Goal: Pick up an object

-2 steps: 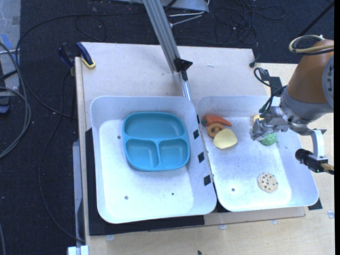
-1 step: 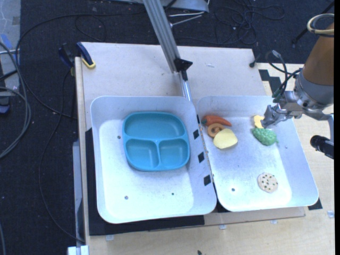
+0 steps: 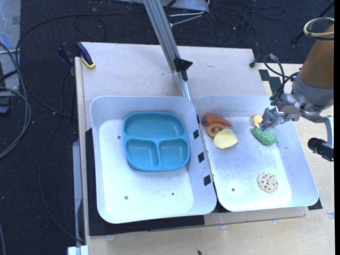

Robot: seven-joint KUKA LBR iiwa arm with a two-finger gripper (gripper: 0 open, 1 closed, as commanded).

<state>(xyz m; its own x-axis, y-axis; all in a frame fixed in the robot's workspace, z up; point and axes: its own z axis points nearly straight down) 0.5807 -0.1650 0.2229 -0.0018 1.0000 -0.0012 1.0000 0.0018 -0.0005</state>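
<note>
I've got the gripper low over the green toy (looks light, lumpy, maybe slippery). Jaws: can't tell. I'd pinch its middle.

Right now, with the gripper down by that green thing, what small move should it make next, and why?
Probably close and lift slightly. The gripper sits low in the right bin, right at the green toy, so a small lift would show whether it has caught it.
</note>
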